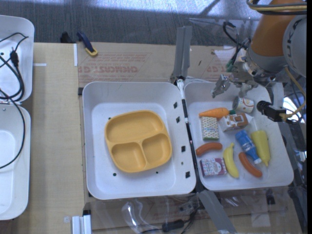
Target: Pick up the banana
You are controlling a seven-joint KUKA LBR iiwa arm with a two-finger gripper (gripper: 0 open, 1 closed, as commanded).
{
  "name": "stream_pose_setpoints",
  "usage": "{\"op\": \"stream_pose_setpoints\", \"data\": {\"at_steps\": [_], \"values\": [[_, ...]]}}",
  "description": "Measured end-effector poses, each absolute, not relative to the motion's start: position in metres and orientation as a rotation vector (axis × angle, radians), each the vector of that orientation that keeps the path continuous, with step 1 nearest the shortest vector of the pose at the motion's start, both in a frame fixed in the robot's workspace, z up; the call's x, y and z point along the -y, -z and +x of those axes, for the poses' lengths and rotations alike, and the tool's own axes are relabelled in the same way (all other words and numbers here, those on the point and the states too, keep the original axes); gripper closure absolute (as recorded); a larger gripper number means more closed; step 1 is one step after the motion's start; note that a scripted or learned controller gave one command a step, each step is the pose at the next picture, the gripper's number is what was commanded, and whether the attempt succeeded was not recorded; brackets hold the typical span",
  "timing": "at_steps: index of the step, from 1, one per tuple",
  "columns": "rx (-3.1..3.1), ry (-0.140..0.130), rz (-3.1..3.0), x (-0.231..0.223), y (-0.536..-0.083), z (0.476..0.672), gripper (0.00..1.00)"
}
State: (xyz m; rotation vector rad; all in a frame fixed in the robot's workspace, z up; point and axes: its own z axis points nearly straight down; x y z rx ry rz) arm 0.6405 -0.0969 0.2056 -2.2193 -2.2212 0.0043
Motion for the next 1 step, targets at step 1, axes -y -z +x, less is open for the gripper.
{"op": "stream_pose_setpoints", "data": {"at_steps": [1], "values": [[2.224, -0.002, -2.22, 0.0642, -0.2223, 0.659, 0.0]]}}
